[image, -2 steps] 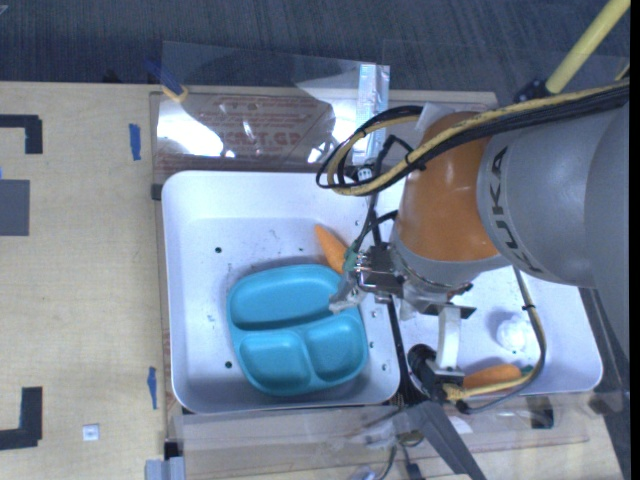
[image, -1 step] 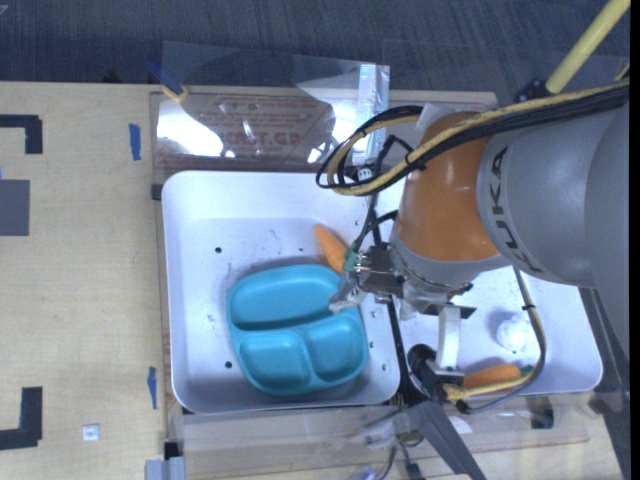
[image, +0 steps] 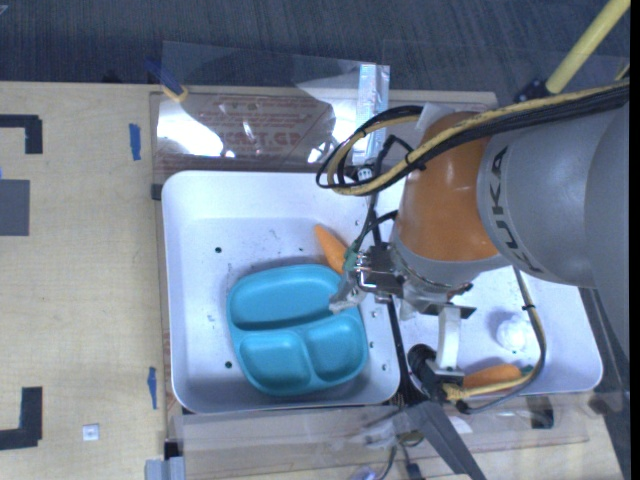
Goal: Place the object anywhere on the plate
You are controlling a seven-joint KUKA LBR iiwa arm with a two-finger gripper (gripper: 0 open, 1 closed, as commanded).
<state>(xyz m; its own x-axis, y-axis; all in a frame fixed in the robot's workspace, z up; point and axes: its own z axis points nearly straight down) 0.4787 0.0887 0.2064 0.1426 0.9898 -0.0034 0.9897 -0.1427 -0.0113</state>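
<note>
Plate (image: 295, 333) of blue plastic, divided into three compartments, lies in the left bin (image: 190, 268), close to that bin's near edge and toward its right wall. An orange carrot-shaped object (image: 329, 246) rests on the bin floor just beyond the plate's far right corner, touching or nearly touching its rim; its lower end is hidden behind the gripper hardware, so the view does not settle whether it is on the plate. The gripper (image: 352, 286) hangs at the right edge of the plate, near the wall between the two bins, and whether it is wide, narrow or holding anything cannot be told from this angle, since the wrist covers it. The arm (image: 540, 198), grey with an orange band, spans the right bin (image: 570, 358), with black and yellow cables looping off it. In the right bin, a second orange object (image: 492, 374) lies near the near edge, and a small white object (image: 512, 333) sits just beyond it. The wooden tabletop (image: 70, 268) extends to the left of the bins.
</note>
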